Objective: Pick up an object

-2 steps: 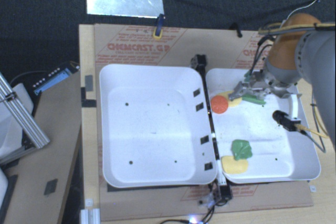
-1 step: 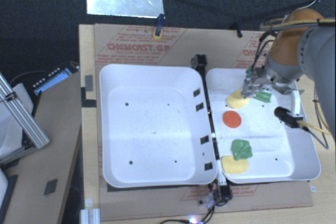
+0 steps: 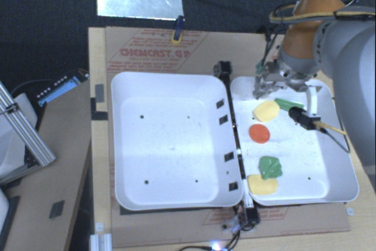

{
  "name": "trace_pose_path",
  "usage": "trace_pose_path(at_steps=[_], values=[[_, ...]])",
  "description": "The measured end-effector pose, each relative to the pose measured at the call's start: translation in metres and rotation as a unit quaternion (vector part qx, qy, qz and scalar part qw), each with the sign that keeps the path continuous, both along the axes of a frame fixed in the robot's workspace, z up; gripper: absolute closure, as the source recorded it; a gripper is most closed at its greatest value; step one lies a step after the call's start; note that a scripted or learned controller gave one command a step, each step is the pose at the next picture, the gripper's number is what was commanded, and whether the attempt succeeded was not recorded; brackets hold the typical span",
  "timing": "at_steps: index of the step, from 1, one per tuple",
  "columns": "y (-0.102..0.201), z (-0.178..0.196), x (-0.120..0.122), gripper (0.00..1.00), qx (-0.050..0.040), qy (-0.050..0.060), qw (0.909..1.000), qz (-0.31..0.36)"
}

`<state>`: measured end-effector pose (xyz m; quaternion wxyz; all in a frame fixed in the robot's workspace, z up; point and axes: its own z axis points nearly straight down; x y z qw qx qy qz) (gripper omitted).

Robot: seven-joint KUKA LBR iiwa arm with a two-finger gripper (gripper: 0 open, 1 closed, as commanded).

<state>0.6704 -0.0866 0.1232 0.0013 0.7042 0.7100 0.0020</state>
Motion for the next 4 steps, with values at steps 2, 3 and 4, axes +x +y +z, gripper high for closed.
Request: trace_pose_path(at_steps=[2, 3, 4], values=[[0.164, 0.062, -0.002, 1.0, 0.0012, 0.001, 1.0, 0.002], [0.207, 0.047, -0.002, 1.0, 0.0, 0.001, 1.0, 0.0], [0.276, 0.043, -0.027, 1.0, 0.0005, 0.002, 1.0, 0.001]])
